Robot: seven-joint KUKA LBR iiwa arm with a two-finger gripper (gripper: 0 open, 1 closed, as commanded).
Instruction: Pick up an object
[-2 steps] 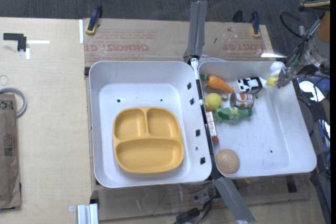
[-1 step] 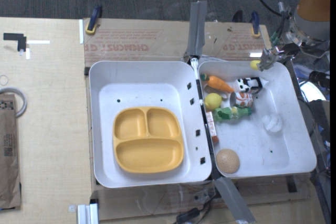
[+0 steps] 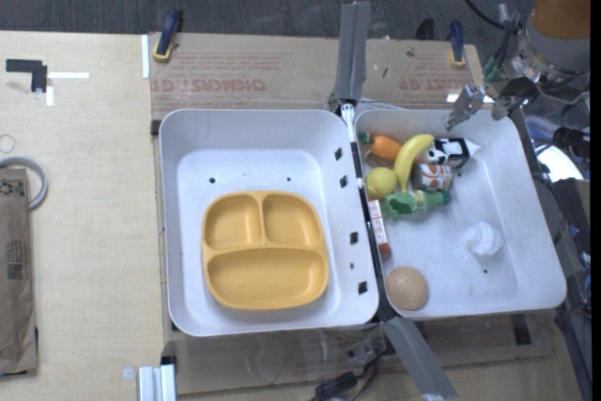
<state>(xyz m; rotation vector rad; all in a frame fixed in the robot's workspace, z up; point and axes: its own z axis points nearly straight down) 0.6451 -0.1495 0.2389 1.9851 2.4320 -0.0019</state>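
Note:
The right bin (image 3: 526, 230) holds a cluster near its far left: an orange carrot (image 3: 383, 146), a yellow banana (image 3: 411, 159), a lemon (image 3: 380, 181), a green toy (image 3: 419, 202) and a white, orange and black toy (image 3: 441, 164). A small white piece (image 3: 484, 239) lies toward the right. A tan round object (image 3: 407, 287) sits at the near left corner, and a thin red and white stick (image 3: 376, 226) lies along the left wall. My gripper (image 3: 482, 106) hangs over the bin's far right corner, open, with nothing between its fingers, up and right of the cluster.
The left bin (image 3: 188, 202) holds a yellow divided plate (image 3: 266, 250). A grey divider bar (image 3: 352, 52) runs between the bins at the back. Cardboard (image 3: 254, 75) lies behind the bins, and cables (image 3: 488, 5) hang near the arm at the upper right.

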